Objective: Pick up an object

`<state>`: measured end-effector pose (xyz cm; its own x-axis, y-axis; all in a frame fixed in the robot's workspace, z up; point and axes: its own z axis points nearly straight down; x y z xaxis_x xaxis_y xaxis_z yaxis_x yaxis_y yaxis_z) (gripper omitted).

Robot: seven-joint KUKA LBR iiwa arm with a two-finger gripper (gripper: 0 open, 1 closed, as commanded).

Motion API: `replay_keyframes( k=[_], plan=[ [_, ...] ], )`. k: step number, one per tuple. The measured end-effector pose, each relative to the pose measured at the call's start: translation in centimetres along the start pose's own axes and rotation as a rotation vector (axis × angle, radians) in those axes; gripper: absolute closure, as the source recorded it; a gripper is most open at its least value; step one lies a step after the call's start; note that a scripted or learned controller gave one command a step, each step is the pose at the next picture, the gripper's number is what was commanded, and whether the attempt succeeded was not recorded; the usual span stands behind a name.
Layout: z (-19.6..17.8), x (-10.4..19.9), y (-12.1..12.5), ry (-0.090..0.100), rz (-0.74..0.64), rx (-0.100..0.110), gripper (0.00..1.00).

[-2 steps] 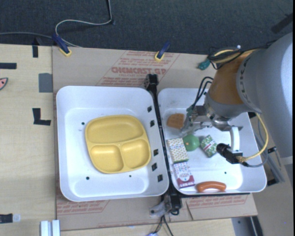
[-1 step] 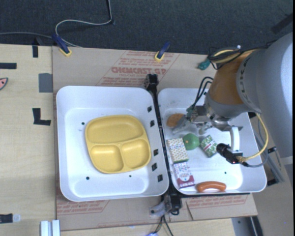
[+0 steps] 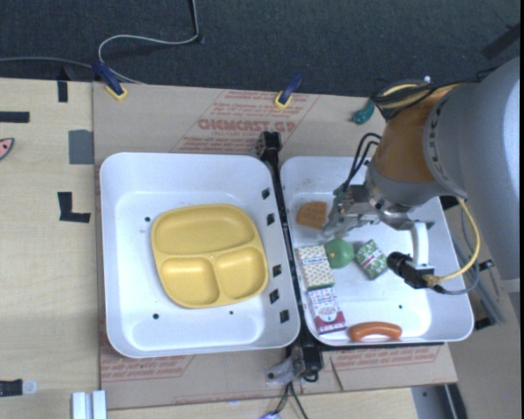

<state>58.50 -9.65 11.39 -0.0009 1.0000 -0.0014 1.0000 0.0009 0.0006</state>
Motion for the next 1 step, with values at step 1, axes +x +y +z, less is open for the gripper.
replay_keyframes(
  k=[1],
  plan=[
    [0.01, 0.00, -0.01, 0.000, 0.000, 0.000, 0.00]
  ],
)
